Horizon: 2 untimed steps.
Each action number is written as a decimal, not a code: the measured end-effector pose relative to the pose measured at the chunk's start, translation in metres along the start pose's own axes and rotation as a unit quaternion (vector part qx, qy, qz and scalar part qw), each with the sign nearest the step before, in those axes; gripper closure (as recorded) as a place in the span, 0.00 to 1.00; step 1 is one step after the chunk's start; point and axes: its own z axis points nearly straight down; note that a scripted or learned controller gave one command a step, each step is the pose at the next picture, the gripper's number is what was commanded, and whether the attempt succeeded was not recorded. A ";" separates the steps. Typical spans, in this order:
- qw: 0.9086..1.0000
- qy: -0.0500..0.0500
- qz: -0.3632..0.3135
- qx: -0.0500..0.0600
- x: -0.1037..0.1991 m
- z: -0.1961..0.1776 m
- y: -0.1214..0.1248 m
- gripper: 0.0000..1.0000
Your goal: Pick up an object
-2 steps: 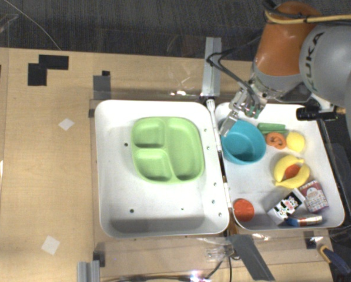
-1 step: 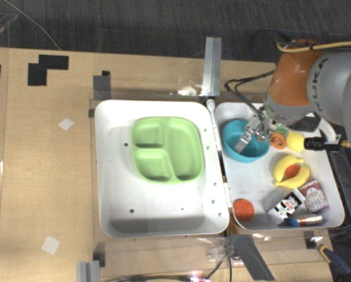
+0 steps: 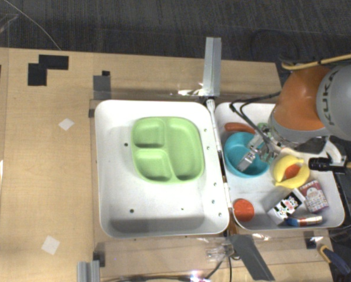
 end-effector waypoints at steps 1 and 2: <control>0.998 -0.003 0.062 -0.001 0.043 -0.002 -0.029 0.00; 0.992 -0.005 0.127 -0.004 0.071 -0.003 -0.047 0.00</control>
